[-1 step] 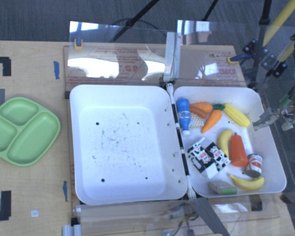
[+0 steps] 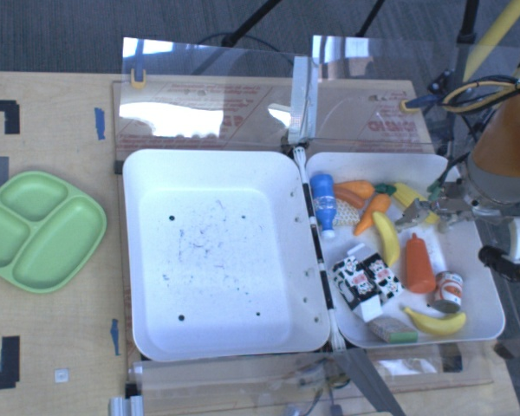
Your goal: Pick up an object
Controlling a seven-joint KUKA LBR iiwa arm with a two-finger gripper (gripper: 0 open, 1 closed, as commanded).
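While the pincer [image 2: 426, 213] hangs with fingers spread and nothing between them, it should settle squarely astride one object; the yellow banana [image 2: 386, 237] (just beside it, in the right bin [image 2: 490, 315]) seems the nearest candidate.

gripper [image 2: 426, 212] over right bin [image 2: 494, 319], toys [image 2: 386, 237] inside

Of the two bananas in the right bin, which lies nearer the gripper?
The upper banana, beside the orange bottle; the other banana lies at the bin's front edge.
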